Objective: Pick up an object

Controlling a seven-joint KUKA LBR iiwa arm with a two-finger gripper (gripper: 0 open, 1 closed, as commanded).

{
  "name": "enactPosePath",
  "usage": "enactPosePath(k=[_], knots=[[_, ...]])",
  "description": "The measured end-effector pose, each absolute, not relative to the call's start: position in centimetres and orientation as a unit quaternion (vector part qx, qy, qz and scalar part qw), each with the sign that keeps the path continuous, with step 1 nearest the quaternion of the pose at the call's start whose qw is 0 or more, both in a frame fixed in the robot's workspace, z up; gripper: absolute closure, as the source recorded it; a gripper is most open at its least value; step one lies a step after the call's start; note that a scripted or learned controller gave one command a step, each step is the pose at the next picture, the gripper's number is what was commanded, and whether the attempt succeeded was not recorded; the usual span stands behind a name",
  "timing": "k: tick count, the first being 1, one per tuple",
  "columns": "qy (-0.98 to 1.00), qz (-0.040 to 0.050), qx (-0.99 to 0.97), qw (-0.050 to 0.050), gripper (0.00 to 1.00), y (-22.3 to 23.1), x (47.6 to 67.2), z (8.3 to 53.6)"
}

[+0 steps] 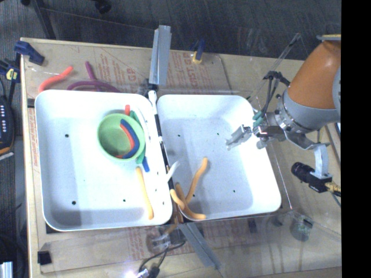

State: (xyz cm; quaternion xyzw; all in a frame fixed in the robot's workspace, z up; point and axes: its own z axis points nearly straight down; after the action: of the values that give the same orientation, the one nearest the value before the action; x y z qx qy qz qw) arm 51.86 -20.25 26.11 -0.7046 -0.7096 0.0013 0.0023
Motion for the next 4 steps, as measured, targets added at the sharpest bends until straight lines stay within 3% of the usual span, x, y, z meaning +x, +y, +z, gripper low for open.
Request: enactPosePath(k=[1, 2, 3, 4], knots=[[-0.740, 0.0015, -0.672, 0.003, 0.00, -15.4, 49.6, 10.0], [-0.742, 0.0025, -0.670, 0.003, 1.00, -15.5, 49.7, 11.0], [-0.742, 0.0024, -0.670, 0.002, 0.00, -15.5, 49.7, 11.0], [-0.745, 0.0036, -0.667, 0.002, 1.00, -15.5, 49.7, 12.0]])
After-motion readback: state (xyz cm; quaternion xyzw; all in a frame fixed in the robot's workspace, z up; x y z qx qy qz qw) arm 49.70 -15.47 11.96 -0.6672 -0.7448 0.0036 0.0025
